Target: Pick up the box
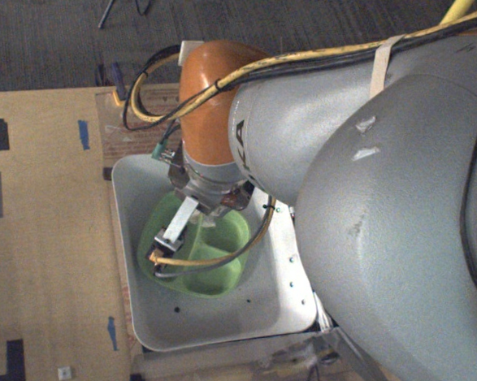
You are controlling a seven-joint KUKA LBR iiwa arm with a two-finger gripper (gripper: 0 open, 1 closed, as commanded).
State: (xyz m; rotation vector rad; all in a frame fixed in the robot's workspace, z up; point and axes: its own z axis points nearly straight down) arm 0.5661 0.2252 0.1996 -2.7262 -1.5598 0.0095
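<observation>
box [216, 270] green, in white bin [231, 320], under wrist [213, 175]; grip state cannot tell

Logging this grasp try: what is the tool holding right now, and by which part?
Cannot be told: the arm's wrist covers the tool, low over a green bowl in the white bin.

Fixed overhead view at a slant, close over the white bin [201, 327]
</observation>
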